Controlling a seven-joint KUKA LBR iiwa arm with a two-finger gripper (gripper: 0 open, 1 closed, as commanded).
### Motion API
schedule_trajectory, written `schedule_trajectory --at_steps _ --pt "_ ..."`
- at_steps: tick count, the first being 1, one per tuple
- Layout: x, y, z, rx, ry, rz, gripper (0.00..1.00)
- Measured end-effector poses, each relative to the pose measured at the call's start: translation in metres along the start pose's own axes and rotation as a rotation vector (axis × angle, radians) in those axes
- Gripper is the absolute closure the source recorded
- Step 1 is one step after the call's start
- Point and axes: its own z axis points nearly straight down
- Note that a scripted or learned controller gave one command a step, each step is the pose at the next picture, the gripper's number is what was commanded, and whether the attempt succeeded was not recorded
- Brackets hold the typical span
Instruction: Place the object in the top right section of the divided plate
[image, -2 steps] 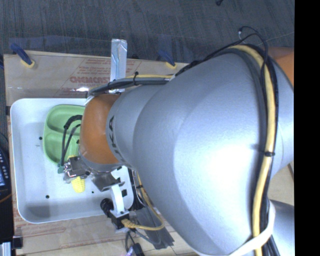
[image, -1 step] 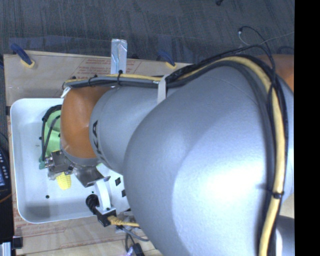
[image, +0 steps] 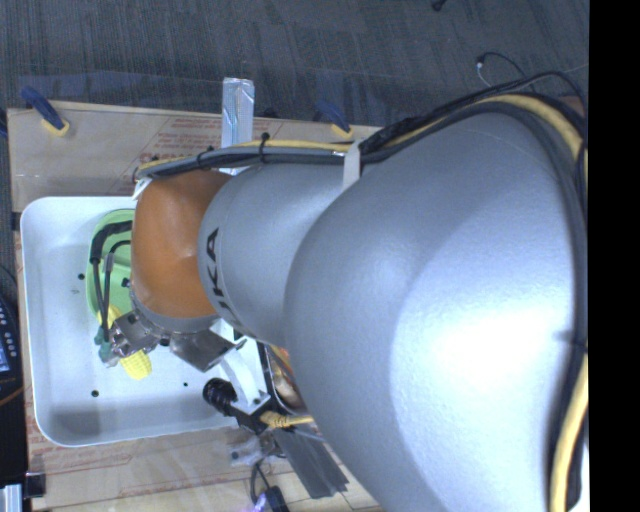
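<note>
The arm's grey body and orange band (image: 175, 250) cover most of the camera view and reach over the left white bin (image: 55, 300). A green divided plate (image: 104, 265) lies in that bin, with just its left rim showing beside the orange band. My gripper (image: 120, 341) hangs below the band, over the plate's near edge. A small yellow object (image: 137, 366) sits right under the gripper's tip, on or just above the bin floor. I cannot tell whether it is held.
A silver upright post (image: 238, 108) stands at the bench's far edge, with blue clamps (image: 45, 110) to either side of it. A black knob (image: 217, 392) and cables hang from the arm near the bin's front right corner. The arm hides the area to the right.
</note>
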Motion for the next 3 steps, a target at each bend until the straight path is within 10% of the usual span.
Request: schedule_trajectory --at_steps 2,3 --pt "0.001 0.001 0.083 -0.002 -0.001 -0.331 1.0" --pt "-0.013 -0.005 0.028 -0.005 -0.002 -0.188 1.0"
